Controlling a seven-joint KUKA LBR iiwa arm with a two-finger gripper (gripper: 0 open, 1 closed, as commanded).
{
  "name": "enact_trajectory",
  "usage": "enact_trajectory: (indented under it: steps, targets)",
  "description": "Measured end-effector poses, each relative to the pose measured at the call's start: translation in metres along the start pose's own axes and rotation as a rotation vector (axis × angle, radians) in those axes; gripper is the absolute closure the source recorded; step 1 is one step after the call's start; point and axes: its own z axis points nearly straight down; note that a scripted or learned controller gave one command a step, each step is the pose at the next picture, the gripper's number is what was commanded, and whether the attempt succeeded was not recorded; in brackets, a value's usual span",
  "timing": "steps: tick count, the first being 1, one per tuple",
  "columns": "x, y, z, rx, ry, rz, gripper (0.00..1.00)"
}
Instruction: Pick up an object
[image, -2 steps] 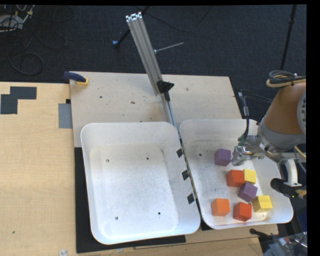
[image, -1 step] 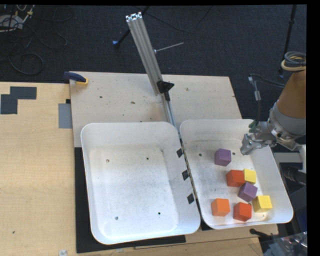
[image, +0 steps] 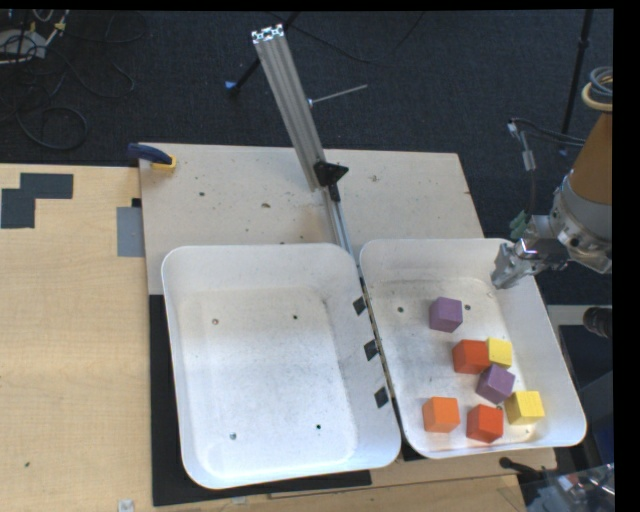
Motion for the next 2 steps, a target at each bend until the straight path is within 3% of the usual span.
enact_trajectory:
  steps: [2]
  targets:
    - [0.114, 0.012, 0.020, 0.007, 0.004, -0.002, 1.00]
